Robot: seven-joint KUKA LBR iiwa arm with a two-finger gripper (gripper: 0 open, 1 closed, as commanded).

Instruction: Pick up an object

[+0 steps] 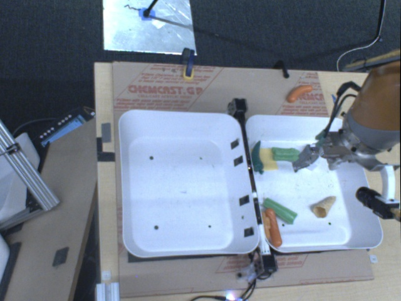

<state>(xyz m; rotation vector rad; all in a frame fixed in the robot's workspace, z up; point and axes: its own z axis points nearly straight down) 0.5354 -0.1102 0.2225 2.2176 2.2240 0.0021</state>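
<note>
While the grey arm with its orange band reaches in from three o'clock, its gripper hangs low over the upper middle of the right bin, right at the end of a green and yellow toy that lies toward that bin's ten o'clock corner. The metal tips sit just beside, perhaps touching, the toy's green end, but whether the claw is spread or pressed together cannot be told from this slant, and nothing can be seen pinched in it. The toy itself rests on the bin floor, its yellow part toward nine o'clock and its green part pointing toward three o'clock, close to the divider between the two bins. Toward six o'clock from the gripper, a tan cone-shaped piece lies alone on the floor, well apart from the rest. At the right bin's seven o'clock corner a green pod-like piece lies tilted, and just beside it, nearer the wall, an orange carrot-like piece points toward six o'clock. The left bin sits at nine o'clock of the right one, their rims touching along the clipped divider. Outside the bins, on the brown board at twelve o'clock of the right bin, lies an orange sausage-shaped piece.
</note>
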